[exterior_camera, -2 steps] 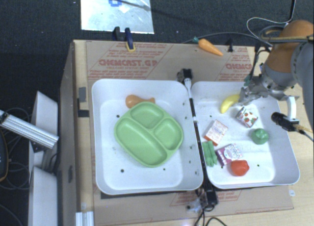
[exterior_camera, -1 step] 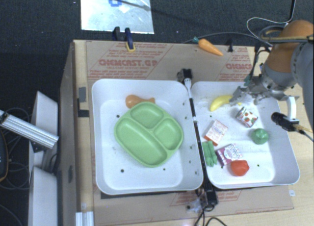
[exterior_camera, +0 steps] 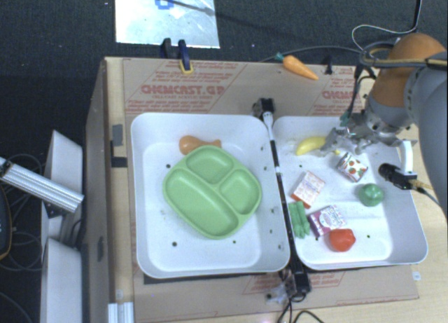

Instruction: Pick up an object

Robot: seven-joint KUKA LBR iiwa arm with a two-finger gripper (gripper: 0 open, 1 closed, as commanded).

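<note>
Red block lettering reading "CHEMCAST GP" runs across the brown protective sheet (exterior_camera: pixel 210 80) covering the desk (exterior_camera: pixel 98 174), printed upside down to the camera behind the two white bins. The same red print repeats at the sheet's right rear corner and along its front edge, too partial to read. Small packets (exterior_camera: pixel 308 188) in the right bin (exterior_camera: pixel 413 241) carry print too small to read.
</note>
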